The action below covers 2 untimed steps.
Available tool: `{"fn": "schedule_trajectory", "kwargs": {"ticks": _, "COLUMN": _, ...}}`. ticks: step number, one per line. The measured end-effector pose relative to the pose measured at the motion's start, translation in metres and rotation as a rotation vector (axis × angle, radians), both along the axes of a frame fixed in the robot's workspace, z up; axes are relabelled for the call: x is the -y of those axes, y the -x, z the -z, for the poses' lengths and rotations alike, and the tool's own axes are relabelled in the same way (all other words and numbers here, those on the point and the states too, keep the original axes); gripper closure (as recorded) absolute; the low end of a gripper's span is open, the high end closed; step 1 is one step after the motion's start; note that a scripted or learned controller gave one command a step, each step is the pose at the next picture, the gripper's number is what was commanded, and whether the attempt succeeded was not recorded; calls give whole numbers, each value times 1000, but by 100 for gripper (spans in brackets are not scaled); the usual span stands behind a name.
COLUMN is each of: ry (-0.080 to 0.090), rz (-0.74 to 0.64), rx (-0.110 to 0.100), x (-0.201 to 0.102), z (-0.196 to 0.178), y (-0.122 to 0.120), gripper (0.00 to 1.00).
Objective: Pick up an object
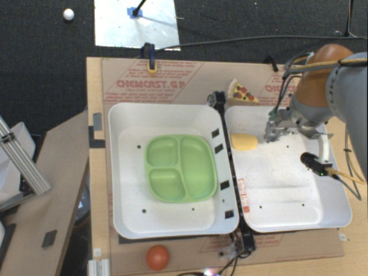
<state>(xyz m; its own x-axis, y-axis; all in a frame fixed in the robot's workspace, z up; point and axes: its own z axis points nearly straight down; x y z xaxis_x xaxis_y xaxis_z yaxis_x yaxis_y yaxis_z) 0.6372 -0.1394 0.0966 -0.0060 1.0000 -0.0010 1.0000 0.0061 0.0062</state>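
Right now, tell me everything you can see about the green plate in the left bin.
The green plate is a pale green tray with rounded corners, looking like smooth plastic. Raised ridges split it into three compartments: one tall one on the right and two smaller ones stacked on the left. It lies flat and face up, slightly turned, on the floor of the left bin, near the middle. Nothing sits in its compartments and nothing else touches it. The gripper is off in the right bin.

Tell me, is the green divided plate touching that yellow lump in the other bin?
Apart. The camera view shows the green divided plate in the left bin and the yellow lump in the right bin, with the bin walls between them.
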Motion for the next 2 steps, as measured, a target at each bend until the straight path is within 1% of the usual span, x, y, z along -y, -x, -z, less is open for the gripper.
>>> {"fn": "schedule_trajectory", "kwargs": {"ticks": 1, "ry": 0, "rz": 0, "rx": 1, "x": -7, "z": -61, "y": 3, "gripper": 100}}
{"fn": "schedule_trajectory", "kwargs": {"ticks": 2, "ry": 1, "rz": 4, "rx": 1, "x": 2, "z": -110, "y": 3, "gripper": 100}}
